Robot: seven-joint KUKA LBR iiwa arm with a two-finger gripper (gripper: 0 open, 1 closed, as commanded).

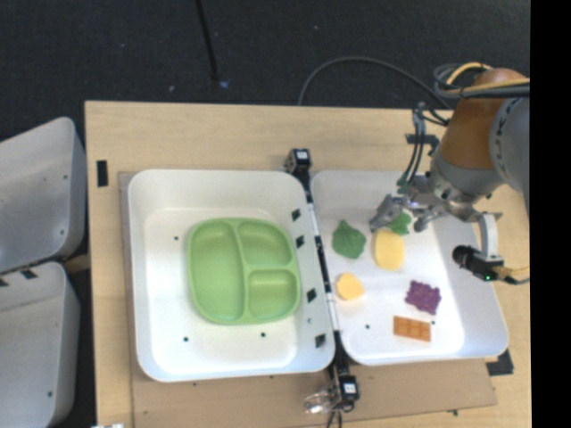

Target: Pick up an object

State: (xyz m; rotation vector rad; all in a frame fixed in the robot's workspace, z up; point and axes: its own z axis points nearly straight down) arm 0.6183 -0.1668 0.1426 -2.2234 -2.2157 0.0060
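Two white bins sit side by side on the surface (205, 132), split by a black-clipped divider. This looks like a source-and-destination layout, the loose items grouped on the arm's side within easy reach.

Left bin (152, 328): one green tray (241, 270) with three compartments, lying flat near the middle. Nothing rests on it.

Right bin (473, 324), counted:
- 1 dark green piece (349, 240), near the divider
- 1 yellow oblong (389, 251), just beside it
- 1 small yellow-orange round (349, 286), close to the divider
- 1 purple lump (424, 296)
- 1 orange slab (412, 329), toward the near edge
- 1 small light green item (401, 224), under the end effector

Six loose items in all, mostly apart from one another, so each could be approached singly.

The arm (473, 141) comes in from the right and is bent down over the far part of the right bin. The end effector (406, 214) is low over the light green item, its metal fingers (389, 210) angled downward around or against it. At this resolution I cannot tell whether they are spread or pressed together, nor whether the item sits between them. The bin floor is close beneath, so no lift is evident.

Judgement: the light green item is the likely target, with the yellow oblong touching or just beside it, which may crowd the grasp.
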